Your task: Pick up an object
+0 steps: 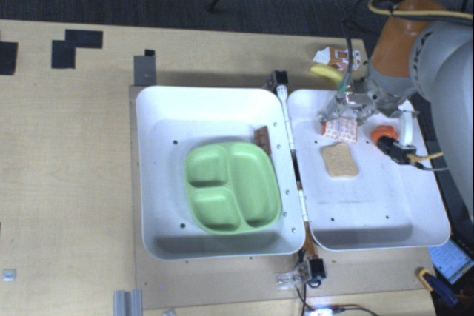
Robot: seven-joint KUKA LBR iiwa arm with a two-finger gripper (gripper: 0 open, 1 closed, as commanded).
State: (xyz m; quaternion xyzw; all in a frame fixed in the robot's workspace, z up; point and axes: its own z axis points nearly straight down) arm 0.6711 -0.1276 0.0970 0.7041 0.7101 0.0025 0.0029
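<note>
Your gripper (342, 113) sits low in the right bin (370, 222), directly over the red-patterned packet (341, 131); jaw state, cannot tell; tan slice (339, 160) just below; green tray (232, 186) left bin (170, 233).

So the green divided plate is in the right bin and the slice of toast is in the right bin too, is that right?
Not quite. The camera view shows the green divided plate in the left bin, not the right one. The slice of toast is indeed in the right bin.
</note>
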